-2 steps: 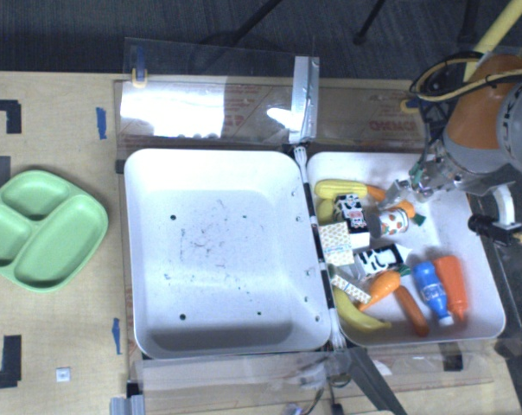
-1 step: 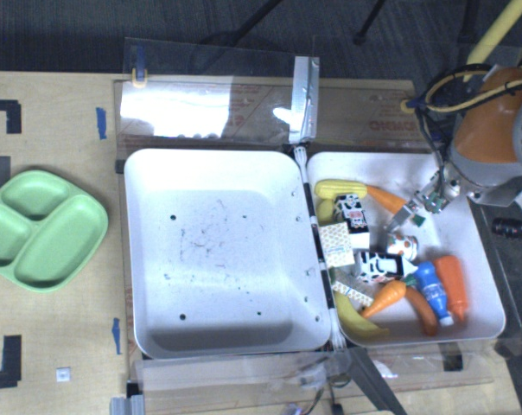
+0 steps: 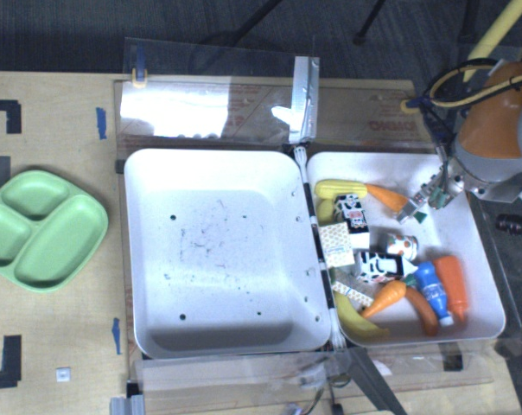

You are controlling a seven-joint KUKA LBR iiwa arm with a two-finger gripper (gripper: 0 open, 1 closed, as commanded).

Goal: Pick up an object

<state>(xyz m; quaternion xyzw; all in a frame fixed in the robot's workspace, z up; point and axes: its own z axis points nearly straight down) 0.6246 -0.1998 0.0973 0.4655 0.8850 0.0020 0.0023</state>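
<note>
The right bin [image 3: 484, 258] holds a heap of toys. At its far side lie a yellow banana [image 3: 337, 188] and an orange carrot [image 3: 387, 197]. Below them are a black-and-white cow figure [image 3: 380, 267], a dotted white box [image 3: 336, 244], a blue bottle [image 3: 434, 293], an orange bottle [image 3: 452, 284], a second carrot [image 3: 385, 299] and another banana [image 3: 354, 316]. My gripper [image 3: 423, 201] hangs over the bin's far right corner, just right of the upper carrot's tip. No object shows in its grasp.
The left bin [image 3: 218, 232] lies beside the right one, sharing a middle wall. A green divided plate [image 3: 41, 229] rests on the bench at far left. A clear panel [image 3: 209, 102] stands behind the left bin. My arm's orange band [image 3: 494, 128] is at upper right.
</note>
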